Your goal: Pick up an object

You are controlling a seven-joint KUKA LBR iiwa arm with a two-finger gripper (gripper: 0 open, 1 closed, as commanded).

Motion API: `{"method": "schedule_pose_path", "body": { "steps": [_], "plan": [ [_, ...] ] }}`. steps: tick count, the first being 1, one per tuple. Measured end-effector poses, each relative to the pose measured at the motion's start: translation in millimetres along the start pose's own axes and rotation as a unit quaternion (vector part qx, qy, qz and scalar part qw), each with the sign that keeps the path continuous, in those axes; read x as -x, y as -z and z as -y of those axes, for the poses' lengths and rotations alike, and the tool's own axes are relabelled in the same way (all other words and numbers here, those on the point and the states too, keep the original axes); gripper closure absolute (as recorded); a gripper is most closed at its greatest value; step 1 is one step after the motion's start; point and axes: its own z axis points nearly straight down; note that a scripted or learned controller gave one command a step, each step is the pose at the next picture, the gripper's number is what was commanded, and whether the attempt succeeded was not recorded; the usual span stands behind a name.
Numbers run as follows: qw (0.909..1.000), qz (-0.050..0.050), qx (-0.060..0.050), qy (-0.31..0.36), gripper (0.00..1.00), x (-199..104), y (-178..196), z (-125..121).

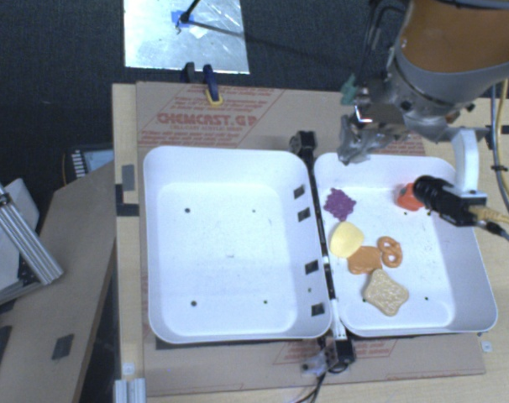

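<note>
Hovering: gripper (355,148) hangs over the far left corner of the right bin (469,305), above the rim.
Claw state: cannot tell how far it is spread; the tips blur against the bin wall, and nothing is visibly between them.
Arm: grey body with orange band (456,15) comes in from the far right.
Purple piece (340,201): on the right bin floor, near the gripper, just beside the divider.
Yellow piece (347,240): nearer than the purple one, touching the orange piece (364,260).
Pretzel (390,251): just right of the orange piece.
Toast (385,293): nearest item, tan, lying flat.
Red-orange item (406,196): far right part, partly hidden by a black fitting.
Left bin (162,309): white, beside the right bin.
</note>
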Motion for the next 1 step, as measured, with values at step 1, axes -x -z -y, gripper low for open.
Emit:
{"method": "schedule_pose_path", "body": {
  "steps": [1],
  "plan": [
    [1.0,0.0,-0.003,-0.001,1.0,-67.6,27.2,5.0]
  ]
}}
